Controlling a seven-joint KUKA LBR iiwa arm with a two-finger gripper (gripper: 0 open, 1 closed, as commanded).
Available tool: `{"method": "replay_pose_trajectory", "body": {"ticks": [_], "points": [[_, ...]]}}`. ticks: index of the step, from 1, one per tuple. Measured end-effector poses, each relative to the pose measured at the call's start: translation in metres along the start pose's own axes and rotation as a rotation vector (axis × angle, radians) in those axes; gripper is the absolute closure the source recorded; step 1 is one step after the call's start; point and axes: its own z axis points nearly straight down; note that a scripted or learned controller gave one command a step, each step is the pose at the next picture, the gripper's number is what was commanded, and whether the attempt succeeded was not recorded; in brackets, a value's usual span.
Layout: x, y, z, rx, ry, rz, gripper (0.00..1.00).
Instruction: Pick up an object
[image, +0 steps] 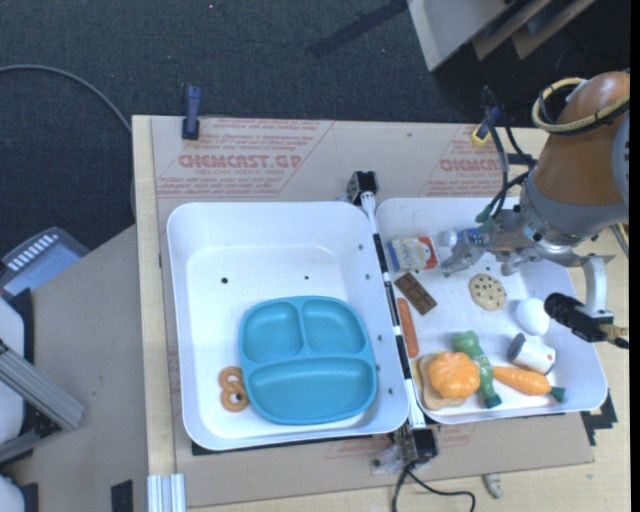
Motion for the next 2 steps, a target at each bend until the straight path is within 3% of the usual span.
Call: {"method": "replay_pose_trajectory", "body": {"ticks": [1, 2], "points": [[-0.011, -0.058, 0.034, 0.001, 0.0, 0.001, 0.0], [-0.001, -0.086, 0.108, -0.005, -0.001, 0.001, 0.0]]}}
